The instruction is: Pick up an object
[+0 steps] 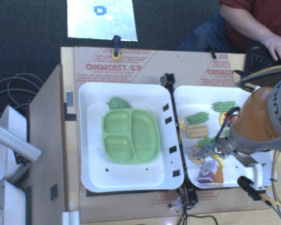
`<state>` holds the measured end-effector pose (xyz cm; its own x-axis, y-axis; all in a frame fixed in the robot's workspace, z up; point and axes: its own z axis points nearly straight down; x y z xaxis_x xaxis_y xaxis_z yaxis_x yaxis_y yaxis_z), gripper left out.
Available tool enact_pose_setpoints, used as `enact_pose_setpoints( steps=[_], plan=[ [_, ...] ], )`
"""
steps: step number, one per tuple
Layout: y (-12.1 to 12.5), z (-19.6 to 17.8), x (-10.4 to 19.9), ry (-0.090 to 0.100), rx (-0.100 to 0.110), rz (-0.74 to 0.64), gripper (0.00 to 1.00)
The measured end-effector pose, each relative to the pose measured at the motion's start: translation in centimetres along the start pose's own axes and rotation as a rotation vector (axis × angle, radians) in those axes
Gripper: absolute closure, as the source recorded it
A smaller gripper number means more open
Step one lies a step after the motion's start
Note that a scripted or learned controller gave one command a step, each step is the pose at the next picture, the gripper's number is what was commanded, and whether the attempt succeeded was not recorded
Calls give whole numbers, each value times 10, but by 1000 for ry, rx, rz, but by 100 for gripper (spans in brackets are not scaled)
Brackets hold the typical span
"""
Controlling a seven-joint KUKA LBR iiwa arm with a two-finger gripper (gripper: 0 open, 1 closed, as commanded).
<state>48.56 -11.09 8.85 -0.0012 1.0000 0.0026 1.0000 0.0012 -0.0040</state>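
Note:
The right bin (183, 93) holds several toy foods: a green bean pod (223, 106), a green pickle (197, 118), a tan bun (197, 131), a small green piece (205, 141), a round cookie (194, 153) and a red and orange snack packet (209, 171). My gripper (207, 150) reaches in from the right and hangs low over the cookie's right edge, just above the packet. A red and yellow item (224, 118) shows beside the orange wrist band (257, 118). The arm hides the bin's right part.
The left bin (91, 139) carries a green divided plate (131, 136) with a green leafy toy (118, 103) at its far corner. A black divider (174, 130) runs between the bins. A seated person (257, 18) is at the back right, and cables (13, 90) lie on the floor at left.

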Motion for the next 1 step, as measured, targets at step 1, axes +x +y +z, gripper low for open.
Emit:
enact_pose_setpoints(
  steps=[1],
  plan=[
    [52,1,26,-7,-14,-4,0]
  ],
)
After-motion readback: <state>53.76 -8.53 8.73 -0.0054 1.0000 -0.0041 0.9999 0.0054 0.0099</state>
